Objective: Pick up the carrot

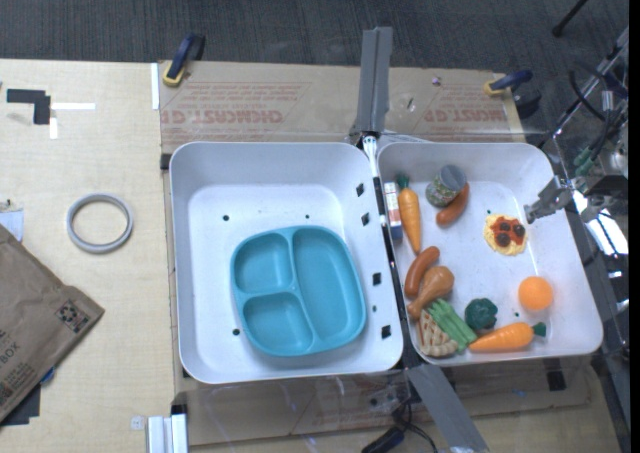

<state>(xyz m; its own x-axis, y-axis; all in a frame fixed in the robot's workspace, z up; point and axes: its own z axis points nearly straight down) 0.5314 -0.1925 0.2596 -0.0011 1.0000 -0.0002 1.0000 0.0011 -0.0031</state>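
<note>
Two carrots lie in the right bin [590, 336], which muddies the job a little. One carrot [409, 218] lies lengthwise just beside the bin's left wall, its green top pointing to the far end. The other carrot [505, 338] rests near the front wall, tip toward the left wall, with an orange ball [535, 293] just beyond it and a dark green piece of broccoli [481, 313] close to its tip.

Neither carrot is lifted or touched, so the picking up is all left to do. The gripper [547, 203] sits at the bin's right wall, about halfway along it, near a small pizza slice [506, 233] and well apart from both carrots. Its state I cannot tell from here (it reads as a small grey shape against the rim).

The rest of the right bin is crowded: a tin can [446, 184] and a sausage [452, 205] toward the far end, a brown drumstick [430, 287] and a waffle-like piece [434, 335] nearer the front. The left bin [200, 261] holds a blue divided plate [297, 290].

My guess is the arm must travel across the bin and descend before any grasp; the front carrot looks less hemmed in by the wall.
</note>
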